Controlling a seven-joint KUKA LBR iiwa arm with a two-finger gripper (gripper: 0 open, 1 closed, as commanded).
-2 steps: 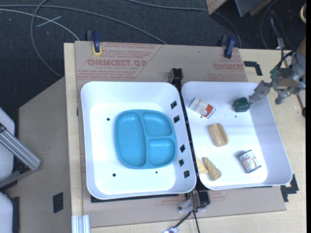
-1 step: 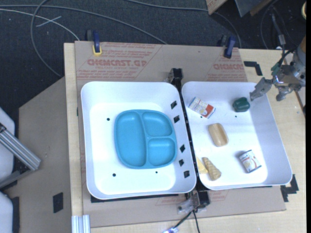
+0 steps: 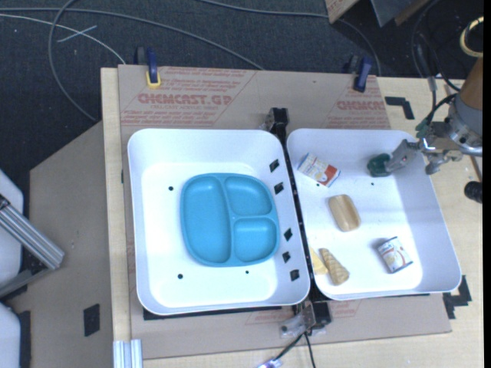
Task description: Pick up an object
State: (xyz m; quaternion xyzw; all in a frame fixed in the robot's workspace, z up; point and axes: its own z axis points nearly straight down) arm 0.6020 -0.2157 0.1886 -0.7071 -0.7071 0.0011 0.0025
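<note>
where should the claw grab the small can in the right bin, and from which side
Grip the small can across its round body, coming straight down from above. It lies on its side with bare floor all round it in the right bin, so the fingers should likely straddle its narrow width, not its ends.

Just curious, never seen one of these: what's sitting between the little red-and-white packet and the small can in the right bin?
In the camera view, a tan bread-like piece lies between the packet and the can.

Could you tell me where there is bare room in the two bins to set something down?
Left bin: only a bare margin around the blue tray. Right bin: bare between can and green object; crowded by the packet, bread roll and cone.
</note>
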